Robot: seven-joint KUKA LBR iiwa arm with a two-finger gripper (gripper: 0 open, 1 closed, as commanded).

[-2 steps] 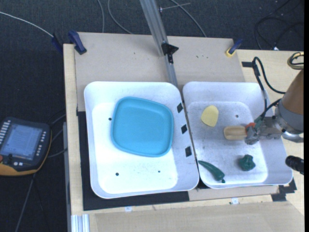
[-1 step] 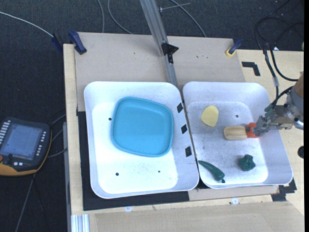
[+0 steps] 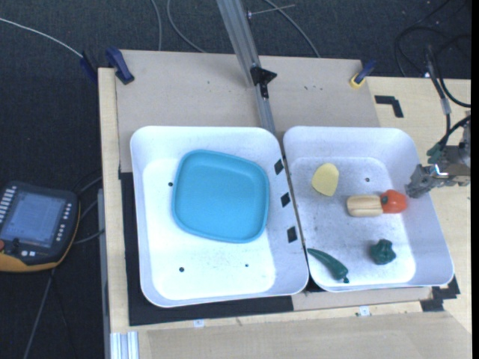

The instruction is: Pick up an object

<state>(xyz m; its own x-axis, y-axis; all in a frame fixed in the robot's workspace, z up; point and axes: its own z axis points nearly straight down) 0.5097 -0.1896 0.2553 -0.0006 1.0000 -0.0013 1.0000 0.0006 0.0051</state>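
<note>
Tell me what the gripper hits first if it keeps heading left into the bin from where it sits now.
Likely the red object joined to the tan piece, just left of the gripper at the right bin's edge; height is unclear.

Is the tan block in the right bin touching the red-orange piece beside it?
Touching. The camera view shows the tan block butting end to end against the red-orange piece, with no white bin floor between them.

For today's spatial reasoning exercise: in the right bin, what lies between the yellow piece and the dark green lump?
In the camera view, the tan block with the red piece at its end lies between the yellow piece and the dark green lump.
</note>
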